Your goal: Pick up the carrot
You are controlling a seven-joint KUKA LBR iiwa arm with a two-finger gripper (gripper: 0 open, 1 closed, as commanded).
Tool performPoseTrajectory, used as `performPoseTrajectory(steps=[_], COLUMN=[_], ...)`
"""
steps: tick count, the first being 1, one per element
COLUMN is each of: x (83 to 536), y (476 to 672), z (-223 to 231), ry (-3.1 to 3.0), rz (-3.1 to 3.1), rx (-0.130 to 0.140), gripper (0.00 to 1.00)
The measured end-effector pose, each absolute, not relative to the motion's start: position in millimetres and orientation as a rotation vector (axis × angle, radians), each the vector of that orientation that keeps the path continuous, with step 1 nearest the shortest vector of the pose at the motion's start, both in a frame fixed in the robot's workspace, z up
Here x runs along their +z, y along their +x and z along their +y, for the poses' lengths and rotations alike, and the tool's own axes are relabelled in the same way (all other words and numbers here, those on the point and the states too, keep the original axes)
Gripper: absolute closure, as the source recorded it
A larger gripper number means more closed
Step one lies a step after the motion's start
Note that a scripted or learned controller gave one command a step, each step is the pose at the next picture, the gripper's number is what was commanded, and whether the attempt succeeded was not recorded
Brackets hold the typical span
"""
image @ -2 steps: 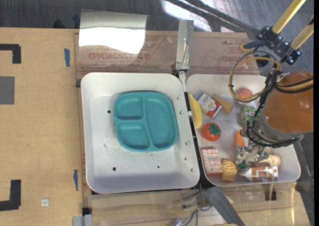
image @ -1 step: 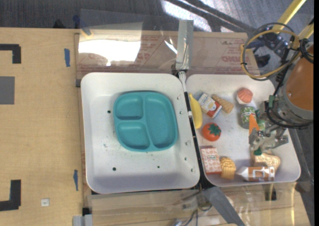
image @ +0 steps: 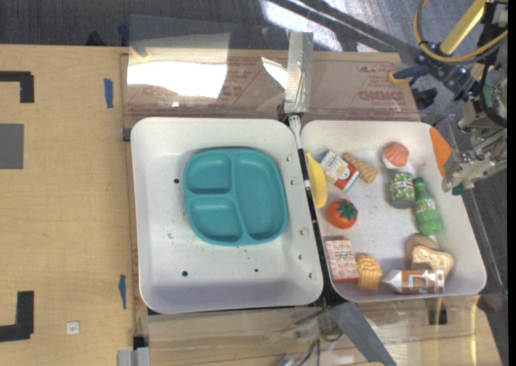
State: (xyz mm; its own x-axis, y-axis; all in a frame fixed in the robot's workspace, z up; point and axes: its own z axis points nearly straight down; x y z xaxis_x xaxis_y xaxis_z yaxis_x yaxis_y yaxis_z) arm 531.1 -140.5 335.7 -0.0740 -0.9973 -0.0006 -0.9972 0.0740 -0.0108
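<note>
The carrot (image: pixel 439 151) is a small orange wedge lying against the right wall of the right bin (image: pixel 476 272), near its far corner. My gripper (image: pixel 462 176) hangs just right of it, over the bin's right rim, with the grey wrist and cables above it. The carrot's right side touches or passes behind the gripper's body, and I cannot make out whether it is held.
The right bin also holds a banana (image: pixel 317 181), a milk carton (image: pixel 339 171), a cone (image: pixel 362 167), a tomato (image: pixel 342 213), a pea can (image: pixel 401 189), a green bottle (image: pixel 426 208), bread (image: pixel 430 253) and other toy food. A teal divided plate (image: pixel 235 195) lies in the left bin (image: pixel 153 219).
</note>
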Motion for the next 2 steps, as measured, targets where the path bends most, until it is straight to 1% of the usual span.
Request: performPoseTrajectory(steps=[1, 2], x=[244.9, 238.3], y=[478.4, 481.2], z=[-185.3, -137.0], ry=[-2.272, -2.239], rz=[2.17, 2.199], rx=[0.011, 0.004], gripper=[1.0, 1.0])
